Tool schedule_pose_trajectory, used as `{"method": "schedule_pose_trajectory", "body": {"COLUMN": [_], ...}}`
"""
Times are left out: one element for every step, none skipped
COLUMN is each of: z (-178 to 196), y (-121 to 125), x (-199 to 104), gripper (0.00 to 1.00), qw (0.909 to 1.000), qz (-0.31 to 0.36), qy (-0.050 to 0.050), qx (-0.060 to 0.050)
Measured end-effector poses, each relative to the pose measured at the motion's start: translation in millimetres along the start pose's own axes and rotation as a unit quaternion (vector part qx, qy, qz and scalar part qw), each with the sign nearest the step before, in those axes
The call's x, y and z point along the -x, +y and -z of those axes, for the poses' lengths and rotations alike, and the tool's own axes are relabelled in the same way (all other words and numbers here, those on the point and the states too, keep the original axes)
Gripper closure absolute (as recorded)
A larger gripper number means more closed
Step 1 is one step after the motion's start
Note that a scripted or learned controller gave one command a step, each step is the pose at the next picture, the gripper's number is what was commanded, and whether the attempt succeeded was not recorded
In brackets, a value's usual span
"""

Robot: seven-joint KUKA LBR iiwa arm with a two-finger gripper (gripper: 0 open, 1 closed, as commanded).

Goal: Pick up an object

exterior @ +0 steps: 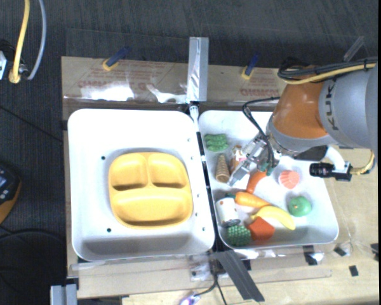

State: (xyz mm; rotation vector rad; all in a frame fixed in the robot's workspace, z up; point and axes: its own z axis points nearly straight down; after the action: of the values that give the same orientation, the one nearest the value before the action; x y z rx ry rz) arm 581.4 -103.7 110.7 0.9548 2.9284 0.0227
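**Arm low over the toy-filled right bin**

On the left, the left bin (82,170) holds a yellow divided tray (151,189), lying flat near its middle with three compartments facing up.

Across the centre divider, the right bin (327,227) is crowded with toy food. Near its upper left corner sits a green leafy piece (215,142). Below that, a tan ice-cream cone (223,167) lies close to the bin's left wall. Further down are a small white cup (227,208) and a dark green bumpy piece (239,235) at the bottom edge.

The gripper (249,161) hangs just right of the cone, in the upper middle of this bin; whether it is parted or closed on anything cannot be told here. Right below it an orange carrot (249,199) lies slanted, with a yellow banana (276,218) and a red piece (261,229) beneath.

Further right lie a pink shell-shaped piece (289,179) and a green apple (299,205), apart from each other. The grey arm (349,110) with its orange band enters from the right.
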Motion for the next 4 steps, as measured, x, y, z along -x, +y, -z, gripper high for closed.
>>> {"method": "schedule_pose_trajectory", "body": {"z": [-0.7,0.9,0.7,1.5], "y": [8.4,-5.7,-4.0,-9.8], "x": [2.3,-14.2,-13.7,-20.9], "gripper": [0.00,0.00,0.00,0.00], "qw": [0.9996,0.9972,0.9954,0.9892], "qz": [-0.027,-0.074,-0.095,-0.146], "qy": [0.003,-0.007,-0.004,-0.007], "qx": [-0.006,0.001,0.001,0.003]}}
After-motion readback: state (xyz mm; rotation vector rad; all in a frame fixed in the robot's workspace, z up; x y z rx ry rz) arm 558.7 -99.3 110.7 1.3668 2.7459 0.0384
